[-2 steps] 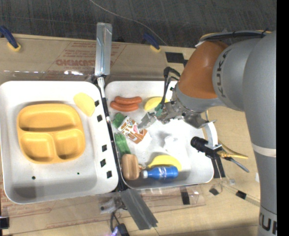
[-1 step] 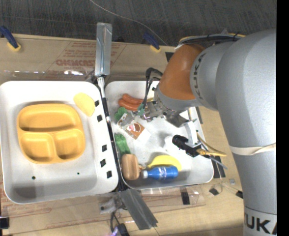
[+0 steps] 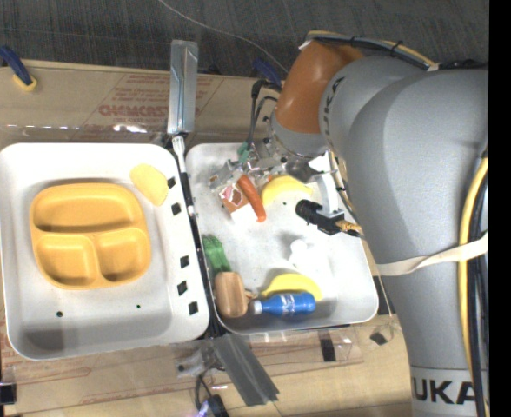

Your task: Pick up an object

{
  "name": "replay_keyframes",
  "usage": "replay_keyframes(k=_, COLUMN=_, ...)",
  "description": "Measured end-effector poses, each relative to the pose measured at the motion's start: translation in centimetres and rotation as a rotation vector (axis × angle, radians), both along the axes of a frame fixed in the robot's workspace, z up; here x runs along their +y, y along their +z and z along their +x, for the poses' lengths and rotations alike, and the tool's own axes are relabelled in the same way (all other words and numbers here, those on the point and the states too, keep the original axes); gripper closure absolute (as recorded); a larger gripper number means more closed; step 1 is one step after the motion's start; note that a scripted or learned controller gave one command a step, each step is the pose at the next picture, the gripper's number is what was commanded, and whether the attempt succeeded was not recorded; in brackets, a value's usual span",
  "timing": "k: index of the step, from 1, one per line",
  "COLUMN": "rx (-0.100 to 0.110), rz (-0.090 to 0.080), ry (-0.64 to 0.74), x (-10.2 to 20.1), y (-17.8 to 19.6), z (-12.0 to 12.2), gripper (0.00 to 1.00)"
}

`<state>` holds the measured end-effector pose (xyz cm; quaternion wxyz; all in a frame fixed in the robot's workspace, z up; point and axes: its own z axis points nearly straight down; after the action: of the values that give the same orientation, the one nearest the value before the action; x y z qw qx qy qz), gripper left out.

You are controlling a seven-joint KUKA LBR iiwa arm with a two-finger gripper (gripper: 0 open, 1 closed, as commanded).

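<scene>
Camera view from above: on the grey arm (image 3: 394, 146), low at the right, I can read the letters "UKA", with the start cut off. The cardboard sheet (image 3: 134, 102) on the tabletop carries red printing, but it is too faint to read.

The hand (image 3: 255, 159) is down in the far corner of the right bin (image 3: 364, 298), among small things. Whether it is open or closed I cannot tell, and I cannot see anything held in it.

An orange carrot-shaped object (image 3: 254, 200) lies just below the hand in the view, slanted. It seems very close to the hand or touching it. A small red-brown packet (image 3: 233, 200) lies just beside the hand, to its lower left, and a yellow round thing (image 3: 280, 189) to its lower right.

Well apart from the hand, toward the near edge, lie a green object (image 3: 214, 253), a wooden block (image 3: 228, 294), a blue bottle (image 3: 286, 304) and a yellow banana (image 3: 292, 282). Far to the left of the hand, the left bin (image 3: 12, 233) holds a yellow divided tray (image 3: 89, 233).
</scene>
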<state>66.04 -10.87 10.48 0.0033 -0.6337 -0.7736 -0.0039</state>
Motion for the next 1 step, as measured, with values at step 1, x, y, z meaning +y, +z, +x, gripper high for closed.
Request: replay_keyframes(k=1, rx=-0.008, rz=-0.011, ry=0.094, x=2.18, y=9.18, z=-4.71, gripper=0.0)
